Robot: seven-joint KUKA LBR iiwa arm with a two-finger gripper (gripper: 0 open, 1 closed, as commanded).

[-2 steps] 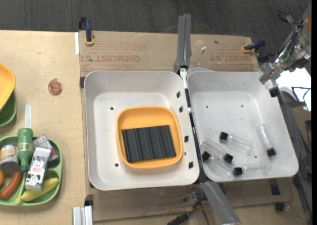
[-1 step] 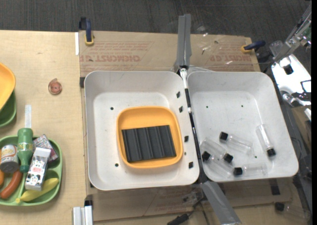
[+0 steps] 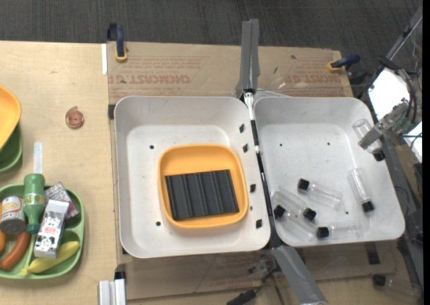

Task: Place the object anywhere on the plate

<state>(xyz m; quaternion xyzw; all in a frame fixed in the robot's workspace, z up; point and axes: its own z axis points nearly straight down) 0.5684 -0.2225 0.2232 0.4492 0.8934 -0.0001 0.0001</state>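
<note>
White right bin [image 3: 336, 122] holds vials [image 3: 359, 189], one lengthwise toward camera; end effector [image 3: 373, 137] grip unclear.

I count two white bins [image 3: 127, 183], one orange plate [image 3: 201, 156] and about five clear vials [image 3: 321, 194] with black caps.

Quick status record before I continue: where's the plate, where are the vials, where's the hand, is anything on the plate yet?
plate: orange plate in the left bin, dark ridged insert on it
objects: clear vials with black caps, lying scattered in the right bin
hand: at the right bin's right rim, a clear vial near it; grasp cannot be told
vials on plate: none
</note>
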